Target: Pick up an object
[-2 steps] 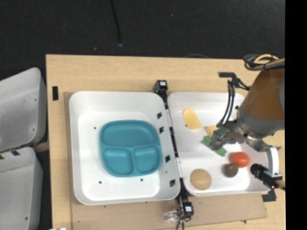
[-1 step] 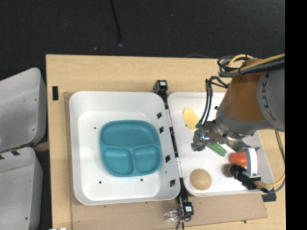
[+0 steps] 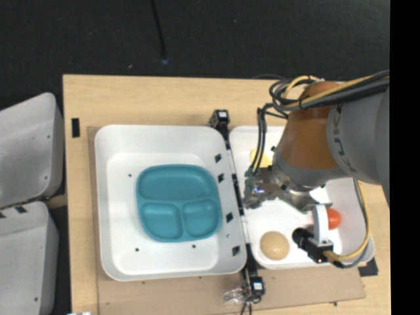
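My gripper [image 3: 253, 195] reaches down into the right bin [image 3: 289, 262], close to that bin's left wall. The grey arm with its orange band [image 3: 308, 136] covers most of the bin. A round tan ball [image 3: 274, 245] lies near the bin's front edge, just below and to the right of the gripper and apart from it. A small orange object [image 3: 334, 218] peeks out from behind the wrist at the right. A yellow object [image 3: 254, 157] shows at the bin's back left, partly hidden by the arm. I see nothing between the gripper's tips.
The left bin [image 3: 108, 241] holds a teal divided plate [image 3: 178, 201] in its middle. A raised divider with black clips [image 3: 232, 195] separates the two bins. Wooden bench surface [image 3: 79, 176] surrounds both bins.
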Controlling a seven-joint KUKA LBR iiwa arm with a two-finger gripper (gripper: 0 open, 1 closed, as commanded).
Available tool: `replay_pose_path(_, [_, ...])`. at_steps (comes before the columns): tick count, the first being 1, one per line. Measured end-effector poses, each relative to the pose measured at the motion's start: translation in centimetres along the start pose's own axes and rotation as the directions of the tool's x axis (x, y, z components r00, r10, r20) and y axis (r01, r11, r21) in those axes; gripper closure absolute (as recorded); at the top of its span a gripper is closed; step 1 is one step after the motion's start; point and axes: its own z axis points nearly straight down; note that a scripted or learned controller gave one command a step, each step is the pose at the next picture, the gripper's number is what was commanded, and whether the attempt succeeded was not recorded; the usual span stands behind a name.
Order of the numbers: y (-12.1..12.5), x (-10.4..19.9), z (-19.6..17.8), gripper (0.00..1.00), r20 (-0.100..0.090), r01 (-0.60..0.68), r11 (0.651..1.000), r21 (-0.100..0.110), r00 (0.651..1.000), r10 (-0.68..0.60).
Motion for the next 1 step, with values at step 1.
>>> replay_pose_path(1, [0.40, 5.01, -2.08, 1.00, 0.001, 0.001, 1.000, -0.004, 1.000, -0.001])
